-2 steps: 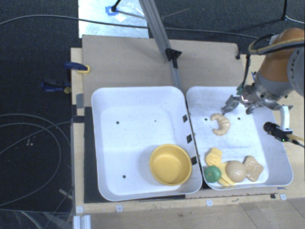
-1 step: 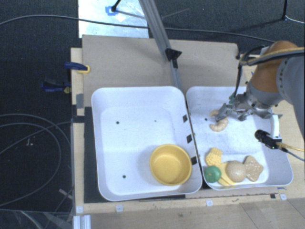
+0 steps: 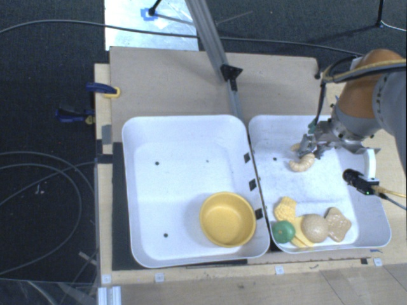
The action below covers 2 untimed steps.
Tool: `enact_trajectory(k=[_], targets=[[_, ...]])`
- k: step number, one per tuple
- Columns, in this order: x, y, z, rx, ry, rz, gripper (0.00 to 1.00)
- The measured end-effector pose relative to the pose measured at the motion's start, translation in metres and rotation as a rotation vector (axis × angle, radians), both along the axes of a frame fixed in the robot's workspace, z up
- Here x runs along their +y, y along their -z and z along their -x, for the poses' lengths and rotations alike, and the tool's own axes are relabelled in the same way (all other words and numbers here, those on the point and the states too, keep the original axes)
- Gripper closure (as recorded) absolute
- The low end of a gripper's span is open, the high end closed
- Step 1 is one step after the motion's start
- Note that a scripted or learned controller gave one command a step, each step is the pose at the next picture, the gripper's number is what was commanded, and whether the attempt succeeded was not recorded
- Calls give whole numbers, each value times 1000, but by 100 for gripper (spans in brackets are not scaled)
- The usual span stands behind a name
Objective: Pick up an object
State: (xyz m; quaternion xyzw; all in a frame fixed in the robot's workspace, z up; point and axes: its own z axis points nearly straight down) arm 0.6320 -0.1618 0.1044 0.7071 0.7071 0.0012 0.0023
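One claw (image 3: 310,148) (whether spread or closed, I cannot tell) hovers just above a tan curved piece (image 3: 301,163); no writing legible.

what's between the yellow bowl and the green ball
In the camera view, the adjoining rims of the two white bins run between the yellow bowl and the green ball, with small black clips on them.
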Motion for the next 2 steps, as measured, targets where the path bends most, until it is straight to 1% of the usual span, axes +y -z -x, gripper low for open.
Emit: enact_trajectory(k=[1,2], targets=[[-3,-45,-5,-1,-2,0,100],[-5,-101,4,-2,1,0,100]])
